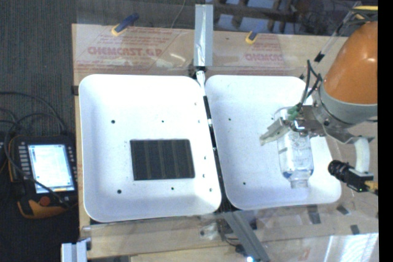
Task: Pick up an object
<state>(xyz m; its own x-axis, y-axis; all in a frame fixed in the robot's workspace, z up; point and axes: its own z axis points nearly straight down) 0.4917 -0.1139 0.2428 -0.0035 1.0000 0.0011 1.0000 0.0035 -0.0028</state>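
I have the gripper (293,127) over the clear bottle (296,159) near the right bin's (245,101) right edge; finger state unclear. Next: descend, clamp, lift.

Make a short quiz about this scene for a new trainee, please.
1. True or false: the dark ribbed panel lies in the left bin.
2. Which bin holds the clear plastic bottle: A left, B right?
3. Fill in: the gripper is above the ___ bin.

Key: 1 true. 2 B, the right bin. 3 right; the gripper sits at the bottle's upper end.
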